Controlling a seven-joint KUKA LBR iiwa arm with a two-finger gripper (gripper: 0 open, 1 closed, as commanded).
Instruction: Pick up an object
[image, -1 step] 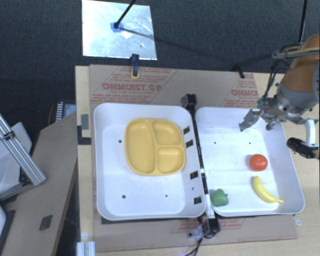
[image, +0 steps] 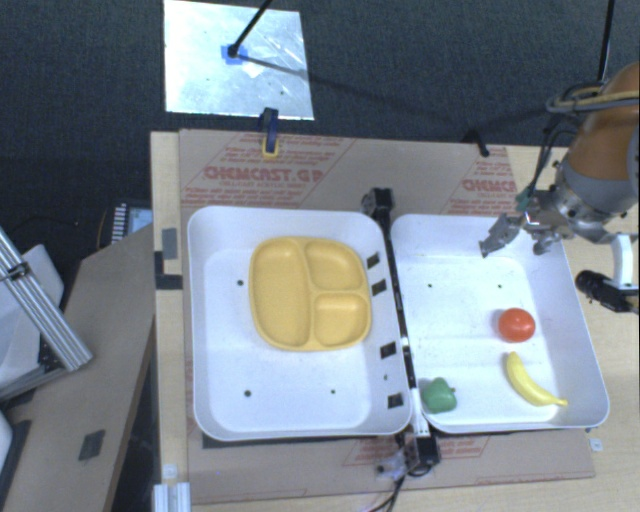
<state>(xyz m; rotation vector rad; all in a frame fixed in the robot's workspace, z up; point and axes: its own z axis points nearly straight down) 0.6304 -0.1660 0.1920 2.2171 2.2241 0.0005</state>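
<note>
end effector: open, empty, over right bin's far edge | target: tomato in right bin, nearer than end effector | banana beyond it, long axis diagonal

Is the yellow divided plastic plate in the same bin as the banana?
No, the yellow divided plastic plate lies in the left bin; the banana lies in the right bin.

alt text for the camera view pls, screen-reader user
A grey-and-orange robot arm's gripper hovers over the far edge of the right bin, which contains a tomato, a banana and a green pepper. The left bin holds a yellow divided plate.
</note>
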